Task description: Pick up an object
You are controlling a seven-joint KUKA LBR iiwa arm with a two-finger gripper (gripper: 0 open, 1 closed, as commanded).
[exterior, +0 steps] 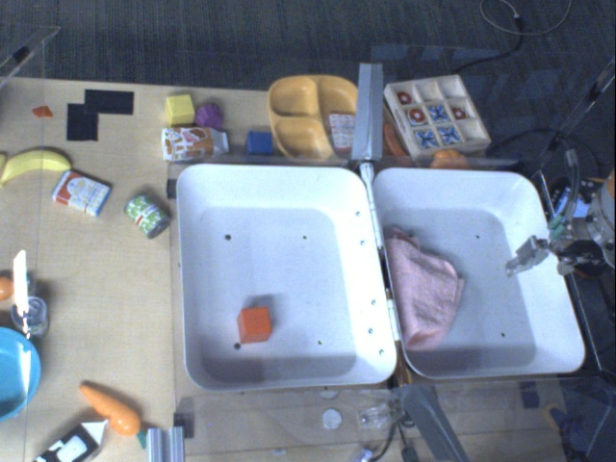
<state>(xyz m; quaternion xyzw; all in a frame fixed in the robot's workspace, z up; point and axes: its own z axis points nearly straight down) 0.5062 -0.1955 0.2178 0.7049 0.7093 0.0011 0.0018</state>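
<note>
A small orange cube [255, 324] lies in the left white bin [207, 258], near its front. A crumpled pink cloth [423, 290] rests against the left wall of the right white bin [500, 200]. My gripper [526, 255] hangs over the right side of the right bin, close to its right rim. It is well apart from the cloth, about a hand's width to the cloth's right. Nothing shows in its grasp.
On the bench left of the bins lie a banana [34, 165], a small carton [81, 193], a green can [147, 215], a carrot [111, 408] and a blue bowl [14, 373]. Behind the bins stand a yellow divided dish [308, 115], blocks and a tic-tac-toe board [436, 115].
</note>
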